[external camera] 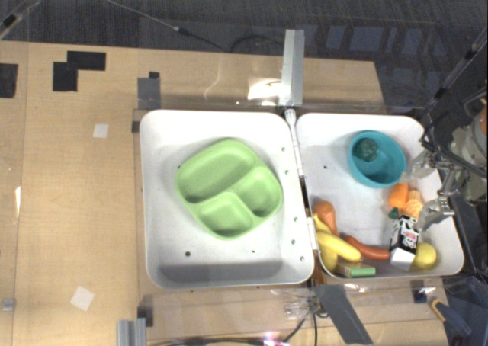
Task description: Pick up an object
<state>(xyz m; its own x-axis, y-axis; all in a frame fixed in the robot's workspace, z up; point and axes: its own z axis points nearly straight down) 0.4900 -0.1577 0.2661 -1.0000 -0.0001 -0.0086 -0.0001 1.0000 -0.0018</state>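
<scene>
Hovering at the right rim of the right bin (305, 184), hand (441, 192) reaching in, fingers apart and clamping nothing. Sitting just below it: an orange fruit (402, 198), a small black-and-white carton (405, 239), a yellow lemon (425, 256). Lying further left, a banana (335, 245) and carrot (362, 246). Judging as approach stage; next, descending squarely over one piece, then closing.

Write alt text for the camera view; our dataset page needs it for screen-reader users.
The end effector hangs over the right bin, which holds a blue bowl, a banana and other small items. The left bin holds a green divided plate.
</scene>
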